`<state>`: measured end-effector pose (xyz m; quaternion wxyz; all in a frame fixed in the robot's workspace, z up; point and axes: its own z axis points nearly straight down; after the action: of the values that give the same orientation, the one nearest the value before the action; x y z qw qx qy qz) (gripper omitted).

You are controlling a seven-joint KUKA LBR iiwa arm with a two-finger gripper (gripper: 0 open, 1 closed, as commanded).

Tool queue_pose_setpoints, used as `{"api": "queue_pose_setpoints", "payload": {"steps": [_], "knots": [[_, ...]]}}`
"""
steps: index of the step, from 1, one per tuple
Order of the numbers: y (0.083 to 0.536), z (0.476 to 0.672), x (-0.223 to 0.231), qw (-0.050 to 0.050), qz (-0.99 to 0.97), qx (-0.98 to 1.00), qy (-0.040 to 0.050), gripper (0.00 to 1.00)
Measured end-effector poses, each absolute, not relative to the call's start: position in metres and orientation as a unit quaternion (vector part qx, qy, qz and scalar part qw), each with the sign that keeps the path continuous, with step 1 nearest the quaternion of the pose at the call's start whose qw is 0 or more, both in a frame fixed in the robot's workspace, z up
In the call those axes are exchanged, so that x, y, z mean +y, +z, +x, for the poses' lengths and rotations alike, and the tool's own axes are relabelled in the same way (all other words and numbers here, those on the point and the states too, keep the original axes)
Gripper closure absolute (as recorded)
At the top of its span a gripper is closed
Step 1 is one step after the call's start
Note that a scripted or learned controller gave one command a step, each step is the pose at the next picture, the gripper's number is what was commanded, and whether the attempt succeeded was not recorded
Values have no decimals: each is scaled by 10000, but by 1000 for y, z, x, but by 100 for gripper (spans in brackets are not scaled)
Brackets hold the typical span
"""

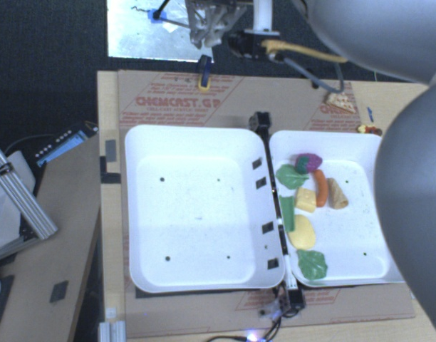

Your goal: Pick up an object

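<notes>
Two white bins sit side by side on the tabletop (168,95). Left bin (196,212) has no items in it; right bin (346,255) carries all the toy food, bunched vs. the divider: purple piece (308,162), green leaf (291,177), orange carrot (320,187), tan piece (337,193), yellow block (305,201), yellow lemon-ish piece (302,232), second green piece (312,263).

Tool (206,28) hangs high at the frame's top, over the far edge of the tabletop, well apart from both bins. Can't tell whether it's released or clenched; too blurred, nothing seen in it.

Key relation: the food lies toward the near side and to the right of the tool, i.e. diagonally down-right in the camera view. Cluster runs as a column along the divider, far to near. Carrot's long axis runs roughly far-near as well.

Judgement: no pick started yet; next move needs travel across to the right bin, then descent. Risk: pieces touch each other, so a clean single grab looks tricky.
</notes>
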<state>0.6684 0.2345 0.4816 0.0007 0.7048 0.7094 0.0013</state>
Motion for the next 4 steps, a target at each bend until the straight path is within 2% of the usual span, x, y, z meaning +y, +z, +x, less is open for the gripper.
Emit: {"api": "queue_pose_setpoints", "payload": {"steps": [2, 4], "knots": [[532, 668, 234, 10, 7050, 7092, 18, 100], [535, 668, 235, 4, 7050, 7092, 5, 100]]}}
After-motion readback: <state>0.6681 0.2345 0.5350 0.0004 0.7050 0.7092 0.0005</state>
